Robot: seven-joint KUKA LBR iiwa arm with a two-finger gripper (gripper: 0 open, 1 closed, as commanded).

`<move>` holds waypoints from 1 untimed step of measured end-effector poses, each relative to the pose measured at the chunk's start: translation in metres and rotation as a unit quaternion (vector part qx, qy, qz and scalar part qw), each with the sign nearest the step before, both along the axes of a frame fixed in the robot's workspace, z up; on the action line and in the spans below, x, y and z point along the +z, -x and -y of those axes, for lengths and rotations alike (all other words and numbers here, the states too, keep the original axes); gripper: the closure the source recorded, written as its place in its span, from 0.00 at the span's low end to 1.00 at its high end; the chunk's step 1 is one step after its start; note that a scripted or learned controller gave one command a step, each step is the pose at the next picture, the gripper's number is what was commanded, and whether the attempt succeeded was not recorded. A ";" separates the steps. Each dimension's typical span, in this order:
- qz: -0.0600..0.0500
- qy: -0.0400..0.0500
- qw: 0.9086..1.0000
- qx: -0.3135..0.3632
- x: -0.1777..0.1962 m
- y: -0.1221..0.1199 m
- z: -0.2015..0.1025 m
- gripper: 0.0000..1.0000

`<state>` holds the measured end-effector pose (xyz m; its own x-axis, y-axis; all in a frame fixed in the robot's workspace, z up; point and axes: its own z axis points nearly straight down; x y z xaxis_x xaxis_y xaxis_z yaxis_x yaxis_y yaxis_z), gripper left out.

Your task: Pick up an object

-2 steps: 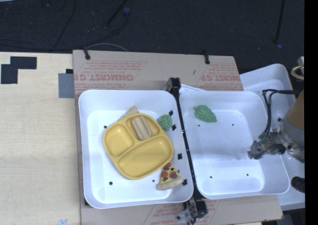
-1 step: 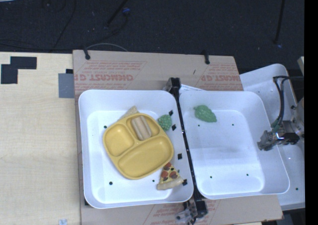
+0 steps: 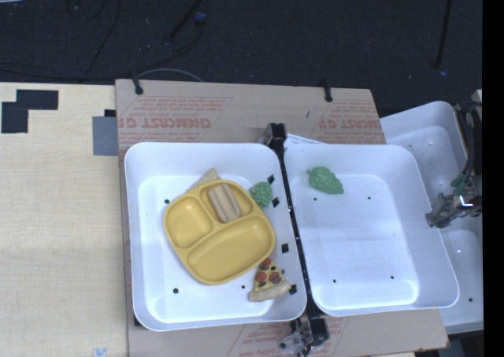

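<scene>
Two white bins sit side by side on your cardboard-topped bench. Your left bin (image 3: 150, 182) holds a yellow divided tray (image 3: 216, 239), a pizza slice (image 3: 268, 280) and a small green piece (image 3: 261, 192). A green leafy object (image 3: 324, 180) lies alone in the right bin (image 3: 394, 269). Your gripper (image 3: 450, 210) hangs at the far right edge, off the bins; whether it is open I cannot tell.

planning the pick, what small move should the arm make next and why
Probably swing left, in over the right white bin, toward the green leafy toy near its far-left corner. The gripper hangs outside that bin's right wall with nothing visibly between its fingers, and the toy lies alone on bare floor.
</scene>
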<state>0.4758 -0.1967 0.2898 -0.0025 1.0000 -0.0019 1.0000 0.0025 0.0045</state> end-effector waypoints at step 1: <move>-0.003 -0.001 1.000 0.000 0.001 0.000 0.000 1.00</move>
